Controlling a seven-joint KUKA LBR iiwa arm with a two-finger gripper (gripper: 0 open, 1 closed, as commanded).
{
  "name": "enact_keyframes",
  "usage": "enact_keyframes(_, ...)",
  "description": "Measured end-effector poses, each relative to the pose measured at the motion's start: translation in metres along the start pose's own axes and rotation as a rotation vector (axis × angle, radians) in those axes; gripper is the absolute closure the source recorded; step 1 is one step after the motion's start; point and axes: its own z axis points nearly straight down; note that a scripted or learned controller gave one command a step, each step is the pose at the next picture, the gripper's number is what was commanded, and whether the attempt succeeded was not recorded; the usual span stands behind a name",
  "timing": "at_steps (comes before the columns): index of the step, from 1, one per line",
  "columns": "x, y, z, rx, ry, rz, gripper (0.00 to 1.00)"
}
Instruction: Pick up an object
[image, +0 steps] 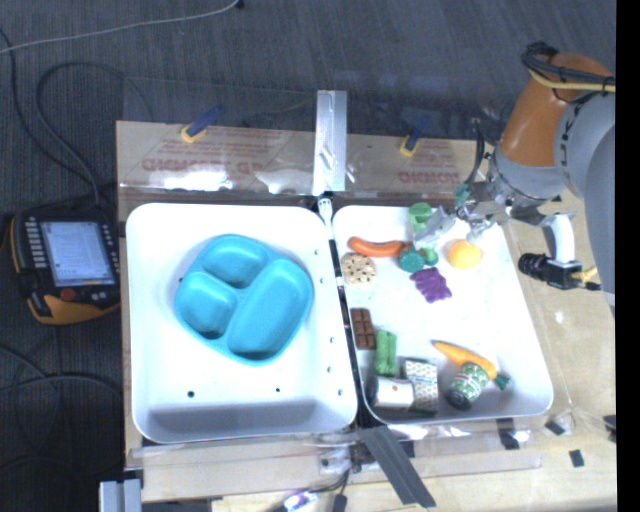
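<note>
Pincer (455, 222) at upper right of frame, jaw state indeterminate; yellow lemon toy (463, 254) lies just below it, not gripped.

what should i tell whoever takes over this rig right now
End effector: low over the right bin's far corner, among the toys; finger state unreadable.
Things: by it, a green piece, a teal piece, a yellow ball, an orange sausage; purple grapes and a cookie nearby. The blue divided dish sits in the left bin.
Done: no object visibly lifted.
Left: secure one object and raise it.
</note>
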Motion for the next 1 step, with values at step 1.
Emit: enact_keyframes(1,-0.0299,-0.011,0.0525,-0.002,0.004,-0.097,0.0)
